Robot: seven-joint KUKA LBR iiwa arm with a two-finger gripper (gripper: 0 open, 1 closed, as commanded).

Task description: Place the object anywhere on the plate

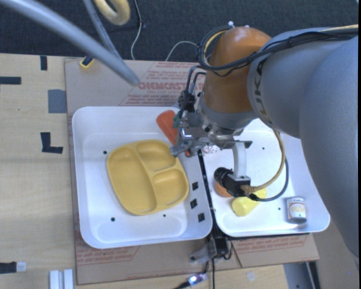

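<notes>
2 white bins: left bin (pixel 87 179) & right bin (pixel 301 224), side by side. 1 yellow plate (pixel 145 176) w/ 3 compartments, in the left one. 1 orange-red obj (pixel 165 123) by left bin's far edge. Right bin: 1 yellow obj (pixel 244 206), 1 small can (pixel 296 209), 1 orange thing (pixel 221 188).

A single fixed camera looks steeply down from above the bench, taking in both white bins (pixel 84 161) while the arm (pixel 301 89) looms close at right.

Grey arm (pixel 313 89) reaching in from right; orange band above wrist; claw (pixel 183 138) pointing down, low.
</notes>
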